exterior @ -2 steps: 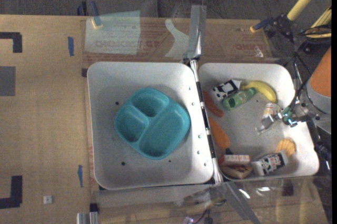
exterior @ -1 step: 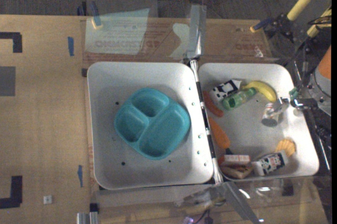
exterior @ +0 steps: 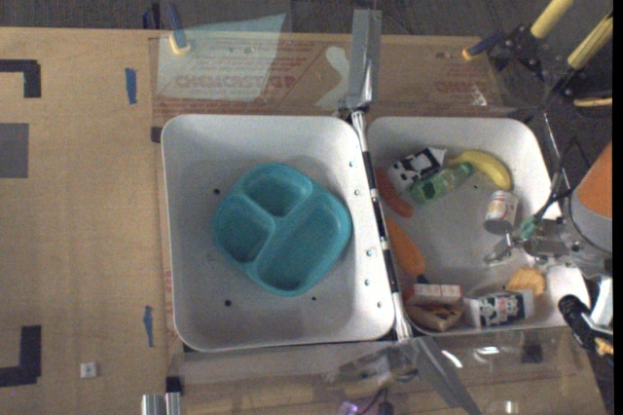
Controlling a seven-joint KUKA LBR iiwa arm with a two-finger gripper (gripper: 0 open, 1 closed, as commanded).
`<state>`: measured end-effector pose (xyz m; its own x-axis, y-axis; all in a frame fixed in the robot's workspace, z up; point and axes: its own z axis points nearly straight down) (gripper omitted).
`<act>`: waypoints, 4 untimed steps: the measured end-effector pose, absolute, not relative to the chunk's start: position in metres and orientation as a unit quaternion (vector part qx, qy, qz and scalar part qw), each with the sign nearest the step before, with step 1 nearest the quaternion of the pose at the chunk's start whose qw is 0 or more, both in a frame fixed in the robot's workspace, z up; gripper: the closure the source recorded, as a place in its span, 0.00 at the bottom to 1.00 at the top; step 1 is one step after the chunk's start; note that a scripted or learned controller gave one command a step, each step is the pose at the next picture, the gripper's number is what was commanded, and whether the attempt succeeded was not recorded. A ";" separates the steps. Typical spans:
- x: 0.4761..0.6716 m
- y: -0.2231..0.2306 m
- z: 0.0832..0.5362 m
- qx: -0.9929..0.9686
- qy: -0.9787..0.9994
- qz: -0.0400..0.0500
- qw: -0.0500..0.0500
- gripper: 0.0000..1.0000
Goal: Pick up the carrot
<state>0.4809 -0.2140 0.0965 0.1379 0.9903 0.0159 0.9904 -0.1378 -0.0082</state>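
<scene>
Smooth tapered orange carrot point(exterior: 406, 248) lies beside the right bin's point(exterior: 533, 140) glossy white wall.

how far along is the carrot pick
Nothing looks done yet: the carrot lies on the floor of the right bin, against its left wall. The gripper sits low over that bin's right side, near a small can, apart from the carrot. Reaching, grasping and lifting all remain.
</scene>
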 end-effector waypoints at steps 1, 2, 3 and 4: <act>0.481 -0.218 0.107 -0.755 -0.655 -0.002 0.003 1.00; 0.482 -0.215 0.107 -0.754 -0.657 -0.003 0.005 0.00; 0.484 -0.209 0.091 -0.760 -0.650 -0.006 0.003 0.00; 0.531 -0.184 0.089 -0.843 -0.538 -0.002 -0.005 0.00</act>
<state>0.5314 -0.1840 0.0890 0.4213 0.9069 -0.0015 0.9069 -0.4213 0.0099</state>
